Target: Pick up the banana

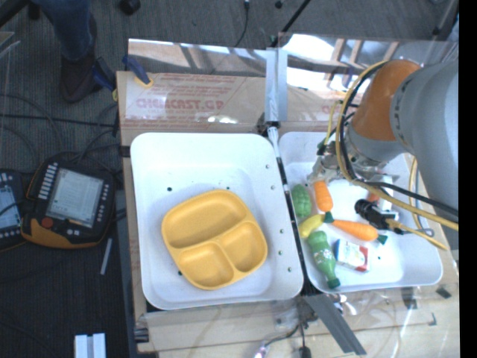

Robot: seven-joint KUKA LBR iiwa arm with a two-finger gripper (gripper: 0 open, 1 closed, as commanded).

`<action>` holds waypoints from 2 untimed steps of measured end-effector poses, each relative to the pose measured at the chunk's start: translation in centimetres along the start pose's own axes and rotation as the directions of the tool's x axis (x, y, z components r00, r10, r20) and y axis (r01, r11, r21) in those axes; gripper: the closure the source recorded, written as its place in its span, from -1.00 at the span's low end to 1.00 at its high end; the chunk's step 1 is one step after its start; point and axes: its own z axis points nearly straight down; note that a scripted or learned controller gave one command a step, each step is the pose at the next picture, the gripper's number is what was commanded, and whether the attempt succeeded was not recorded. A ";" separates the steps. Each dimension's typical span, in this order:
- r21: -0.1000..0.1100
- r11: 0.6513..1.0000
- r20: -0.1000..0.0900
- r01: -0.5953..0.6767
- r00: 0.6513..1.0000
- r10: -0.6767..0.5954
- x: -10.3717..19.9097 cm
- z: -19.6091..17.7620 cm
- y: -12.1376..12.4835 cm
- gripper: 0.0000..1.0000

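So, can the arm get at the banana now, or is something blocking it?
Probably yes. The banana lies uncovered in the right bin, though the green bottle and a carrot crowd it closely.

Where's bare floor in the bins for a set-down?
Left bin: bare strip along the far wall and corners around the yellow tray. Right bin: crowded; bottle, carrots, banana bunched near the divider; small bare patch at its near right corner.

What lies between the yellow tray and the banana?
In the camera view, between the yellow tray and the banana lie bare white bin floor and the two bins' adjoining rims.
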 end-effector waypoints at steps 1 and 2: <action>0.000 1.000 0.000 0.000 1.000 0.000 0.0 0.0 0.0 -1.00; 0.006 0.984 -0.007 0.180 0.984 -0.180 1.0 1.1 0.1 -1.00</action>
